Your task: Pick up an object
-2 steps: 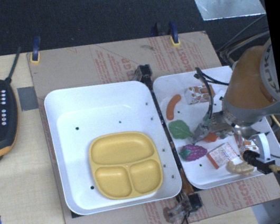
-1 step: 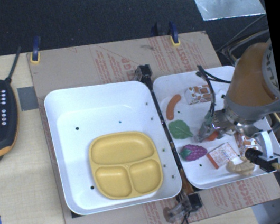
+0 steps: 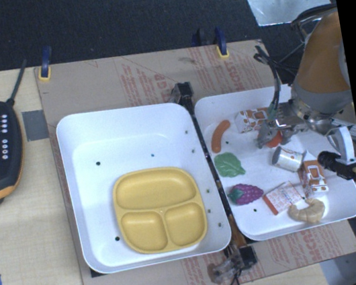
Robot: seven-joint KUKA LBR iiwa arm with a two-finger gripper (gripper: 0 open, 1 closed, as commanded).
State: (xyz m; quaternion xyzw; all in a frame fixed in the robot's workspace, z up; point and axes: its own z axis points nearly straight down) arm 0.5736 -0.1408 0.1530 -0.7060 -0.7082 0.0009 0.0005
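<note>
While I watch from above, the biggest thing on the bench is the left bin (image 3: 82,138), which carries a yellow divided tray (image 3: 160,209) in its near half. The right bin (image 3: 248,228) holds the clutter, and the arm (image 3: 320,65) leans in over its far right corner. The gripper (image 3: 271,130) hangs low over the far part of that bin, just beside a small printed packet (image 3: 253,118); I cannot tell how the claw stands.

No object is named, so I judge by handling. The small can (image 3: 287,157), lying on its side near the gripper, looks stiff and light but may roll; I would take it across its round body. The purple grape bunch (image 3: 245,193) and green leaf (image 3: 228,163) look like light plastic toys. The leaf lies flat and offers little to pinch. The orange sausage (image 3: 220,135) is slim and should be taken across its middle. The red-and-white packet (image 3: 284,196) and the bread piece (image 3: 309,211) sit close by the near wall, which cramps the approach. The middle of the bin offers the freest room to descend.
</note>
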